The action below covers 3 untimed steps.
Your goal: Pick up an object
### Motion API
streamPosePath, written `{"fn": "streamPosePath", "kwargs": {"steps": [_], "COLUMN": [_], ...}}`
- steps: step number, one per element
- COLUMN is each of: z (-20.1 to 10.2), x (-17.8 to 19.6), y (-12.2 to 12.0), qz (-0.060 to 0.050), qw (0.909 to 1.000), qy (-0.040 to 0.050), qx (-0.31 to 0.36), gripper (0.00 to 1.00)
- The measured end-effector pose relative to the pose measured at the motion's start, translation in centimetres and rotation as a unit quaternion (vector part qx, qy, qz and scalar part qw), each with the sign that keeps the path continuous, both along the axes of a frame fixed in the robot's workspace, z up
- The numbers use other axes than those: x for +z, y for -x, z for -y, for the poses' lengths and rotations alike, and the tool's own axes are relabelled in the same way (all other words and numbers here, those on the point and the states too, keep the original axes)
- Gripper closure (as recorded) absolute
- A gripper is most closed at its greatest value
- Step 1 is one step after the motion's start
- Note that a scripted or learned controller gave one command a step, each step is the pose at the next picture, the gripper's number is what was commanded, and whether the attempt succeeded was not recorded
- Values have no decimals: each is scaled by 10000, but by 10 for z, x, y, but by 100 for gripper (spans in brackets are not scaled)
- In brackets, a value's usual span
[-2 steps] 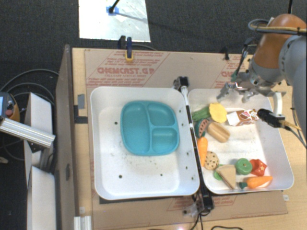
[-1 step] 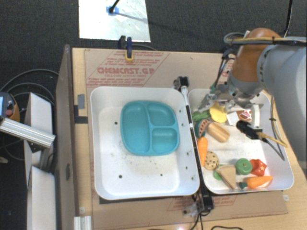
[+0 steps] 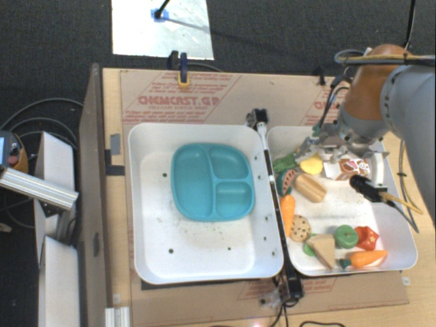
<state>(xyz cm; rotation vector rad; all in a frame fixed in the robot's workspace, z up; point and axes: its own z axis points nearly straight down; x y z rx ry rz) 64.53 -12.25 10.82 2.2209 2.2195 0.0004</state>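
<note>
Claw [image 3: 332,147], open/closed state not discernible, sits low at approx. 12 o'clock in right bin [image 3: 398,240], w/ yellow piece [image 3: 311,165] just beside at its 7 o'clock; nothing visibly lifted, so grasp & lift judged not yet done.

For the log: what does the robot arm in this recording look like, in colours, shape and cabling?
A thick, rounded grey arm with a glossy orange-brown band above the wrist. Dark cables loop along the side of the wrist, which ends in a small silvery metal gripper.
</note>
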Motion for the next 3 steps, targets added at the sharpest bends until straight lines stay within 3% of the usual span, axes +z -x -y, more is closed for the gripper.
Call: {"fn": "streamPosePath", "kwargs": {"steps": [1,2,3], "z": [29,-25,9], "x": [24,-15,-23], "y": [7,91,38], "qz": [13,23,22], "qw": [10000,10000,10000], "qy": [6,8,8], "qx": [-2,2,19], "gripper": [0,0,0]}}
